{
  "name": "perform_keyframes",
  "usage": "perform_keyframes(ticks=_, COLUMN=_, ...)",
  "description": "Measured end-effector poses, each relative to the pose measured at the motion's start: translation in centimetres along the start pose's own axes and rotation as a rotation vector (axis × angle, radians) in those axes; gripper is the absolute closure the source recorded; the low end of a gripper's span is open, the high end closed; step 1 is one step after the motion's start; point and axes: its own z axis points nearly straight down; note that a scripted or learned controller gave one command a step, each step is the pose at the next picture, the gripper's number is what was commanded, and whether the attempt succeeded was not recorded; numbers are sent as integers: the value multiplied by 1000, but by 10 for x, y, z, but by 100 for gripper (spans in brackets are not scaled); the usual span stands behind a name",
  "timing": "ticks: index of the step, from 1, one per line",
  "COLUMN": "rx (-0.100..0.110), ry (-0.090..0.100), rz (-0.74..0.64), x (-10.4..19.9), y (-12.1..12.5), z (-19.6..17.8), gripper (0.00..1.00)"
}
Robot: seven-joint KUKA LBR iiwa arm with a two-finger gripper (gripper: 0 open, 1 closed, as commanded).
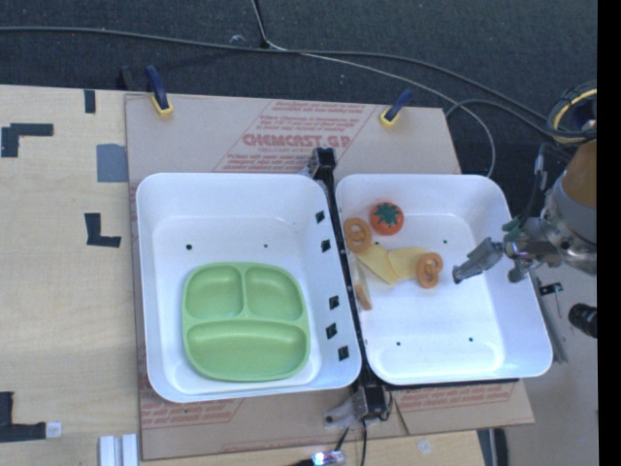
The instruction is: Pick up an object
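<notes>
Nearest to us, at the lower edge of the camera view, we see a small metal clamp (357, 408) gripping the front rims where the two bins meet. Just above it, the left bin (155, 260) holds a green divided plate (245, 320), which lies flat in the bin's front half with its three compartments facing up.

We find the task's things in the right bin (485, 348), gathered in its rear left part near the dividing rims. We make out a red tomato (387, 217) with a green top, an orange ring (357, 233) just to its left, a yellow wedge (393, 262) in front of them, and a second orange ring (429, 269) touching the wedge's right end. A thin orange piece (362, 294) lies close against the bin's left wall.

We see the arm reaching in from the right, and its gripper (472, 264) hovers over the right bin's right half, just beside the second ring but apart from it. We cannot tell whether it is released or clenched, and we see nothing between its tips.

Both bins sit on a brown board (291, 134) on the surface, pinned at the rear by two blue-and-yellow clamps (157, 95).
</notes>
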Motion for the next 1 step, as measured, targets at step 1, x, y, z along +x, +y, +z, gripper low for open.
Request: perform_keyframes(ticks=1, rx=-11, ry=-2, rz=-4, x=0, y=2, z=-6, gripper=0)
